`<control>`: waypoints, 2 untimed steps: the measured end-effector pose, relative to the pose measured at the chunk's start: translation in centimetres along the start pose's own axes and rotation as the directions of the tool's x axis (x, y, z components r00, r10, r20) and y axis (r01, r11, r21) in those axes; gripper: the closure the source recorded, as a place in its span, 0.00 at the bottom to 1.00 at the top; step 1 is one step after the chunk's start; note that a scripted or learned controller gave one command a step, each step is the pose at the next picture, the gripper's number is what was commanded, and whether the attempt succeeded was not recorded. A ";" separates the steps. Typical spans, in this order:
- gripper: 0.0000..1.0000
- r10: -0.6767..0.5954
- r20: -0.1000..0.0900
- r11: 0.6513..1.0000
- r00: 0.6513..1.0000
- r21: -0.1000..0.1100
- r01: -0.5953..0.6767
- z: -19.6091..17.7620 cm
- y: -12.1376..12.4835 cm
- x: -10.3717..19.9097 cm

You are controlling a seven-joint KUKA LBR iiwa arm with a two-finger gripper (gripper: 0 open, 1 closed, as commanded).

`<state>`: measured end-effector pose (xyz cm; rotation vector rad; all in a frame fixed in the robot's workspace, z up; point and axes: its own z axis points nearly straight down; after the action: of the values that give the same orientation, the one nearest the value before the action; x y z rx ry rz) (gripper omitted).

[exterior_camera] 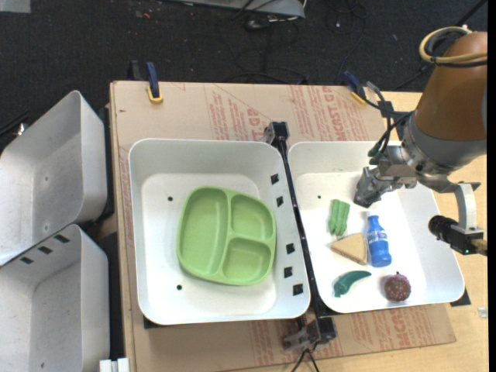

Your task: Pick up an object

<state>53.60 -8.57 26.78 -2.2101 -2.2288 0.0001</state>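
Note:
The right bin [322, 161] holds a light green ridged piece [339, 216], a tan wedge [351, 248], a small blue bottle [377, 241], a dark green curved piece [350, 281] and a dark red ball [397, 287]. My gripper [367, 193] hangs over the right bin's upper middle, just right of and above the light green piece and above the blue bottle. Nothing shows between its fingertips. The arm's grey body and orange band come in from the upper right.
The left bin [147, 208] holds a green divided plate [227, 235]. A black divider [291, 208] runs between the bins. Two more white bins [46, 231] stand off the bench at far left. A black fitting [453, 235] sits at the right bin's right rim.

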 end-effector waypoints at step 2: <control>1.00 0.000 0.000 1.000 1.000 -0.002 0.000 1.0 0.1 10.1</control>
<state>53.64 1.50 25.81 -2.2114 -2.2298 -0.0019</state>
